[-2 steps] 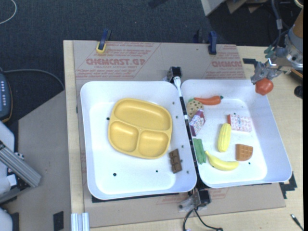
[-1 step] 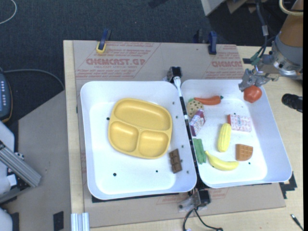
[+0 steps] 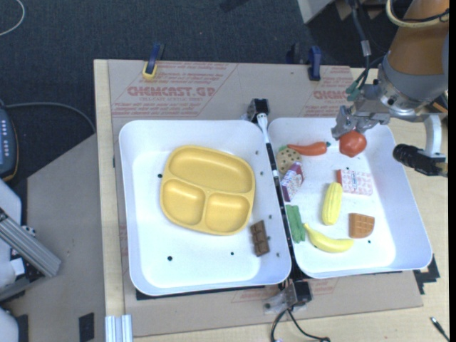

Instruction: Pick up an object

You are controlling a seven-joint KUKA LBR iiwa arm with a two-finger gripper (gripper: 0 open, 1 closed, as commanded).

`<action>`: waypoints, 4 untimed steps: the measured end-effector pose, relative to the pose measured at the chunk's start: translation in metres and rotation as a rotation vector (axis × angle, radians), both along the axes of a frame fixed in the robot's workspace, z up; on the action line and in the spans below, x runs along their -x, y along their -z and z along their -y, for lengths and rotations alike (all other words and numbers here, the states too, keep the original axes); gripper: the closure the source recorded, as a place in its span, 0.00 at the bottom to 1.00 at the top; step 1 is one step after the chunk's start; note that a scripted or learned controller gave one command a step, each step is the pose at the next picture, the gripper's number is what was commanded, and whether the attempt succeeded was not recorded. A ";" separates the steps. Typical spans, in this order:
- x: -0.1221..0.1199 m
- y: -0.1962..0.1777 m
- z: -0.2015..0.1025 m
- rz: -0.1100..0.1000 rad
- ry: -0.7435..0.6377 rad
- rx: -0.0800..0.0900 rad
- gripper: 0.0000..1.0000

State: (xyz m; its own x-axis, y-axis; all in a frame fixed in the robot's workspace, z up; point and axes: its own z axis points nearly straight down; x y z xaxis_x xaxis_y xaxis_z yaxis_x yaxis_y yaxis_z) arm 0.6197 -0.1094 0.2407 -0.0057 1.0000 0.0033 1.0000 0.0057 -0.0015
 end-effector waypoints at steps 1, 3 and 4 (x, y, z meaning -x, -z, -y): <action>0.007 0.003 -0.045 -0.002 0.001 0.001 1.00; 0.022 0.017 -0.115 -0.003 0.003 0.002 1.00; 0.029 0.026 -0.112 -0.003 0.006 0.003 1.00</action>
